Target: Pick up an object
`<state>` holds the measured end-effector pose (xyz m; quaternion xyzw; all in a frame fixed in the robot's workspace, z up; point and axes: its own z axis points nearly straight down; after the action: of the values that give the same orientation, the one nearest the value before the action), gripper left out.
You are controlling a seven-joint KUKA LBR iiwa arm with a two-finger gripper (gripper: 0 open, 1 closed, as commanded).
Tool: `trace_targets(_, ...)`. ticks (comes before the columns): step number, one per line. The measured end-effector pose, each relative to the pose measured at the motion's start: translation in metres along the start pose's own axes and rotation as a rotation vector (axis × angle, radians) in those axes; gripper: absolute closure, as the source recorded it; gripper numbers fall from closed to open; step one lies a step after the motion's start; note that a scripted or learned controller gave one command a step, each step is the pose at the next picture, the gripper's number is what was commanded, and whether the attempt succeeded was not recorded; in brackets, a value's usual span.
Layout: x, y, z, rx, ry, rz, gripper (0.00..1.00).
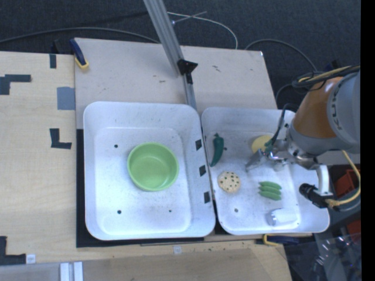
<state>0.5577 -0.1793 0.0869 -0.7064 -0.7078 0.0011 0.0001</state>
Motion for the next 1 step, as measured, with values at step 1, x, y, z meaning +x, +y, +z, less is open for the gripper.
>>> trace_targets(1,0.0005,-0.0001,-0.0113,0.001,0.001,0.0,1.0)
